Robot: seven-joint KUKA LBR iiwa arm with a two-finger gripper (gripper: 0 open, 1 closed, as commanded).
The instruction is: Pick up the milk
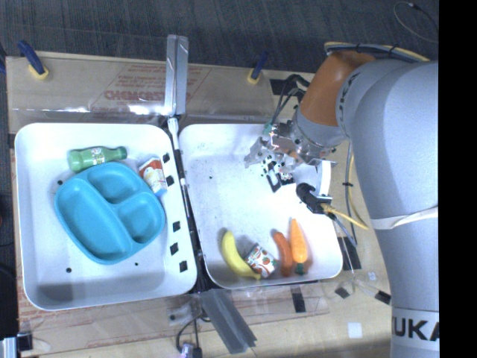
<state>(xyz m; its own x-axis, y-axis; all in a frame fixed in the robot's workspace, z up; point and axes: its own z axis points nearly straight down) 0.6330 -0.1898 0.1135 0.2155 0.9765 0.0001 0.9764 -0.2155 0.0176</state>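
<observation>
Your arm (387, 162) fills the right side, its gripper (277, 159) hovering over the upper part of the right bin (223, 155); I cannot tell its state from here. The blue divided plate (110, 211) takes up most of the left bin (45, 274). The milk, as best I can judge, is the small carton (260, 260) lying at the right bin's near edge, wedged between the banana (235, 254) and two carrots (291, 250) (a similar carton (153, 175) sits beside the plate, so identity is a risk). With neighbours touching it, a descent could pinch the banana or skid off.
</observation>
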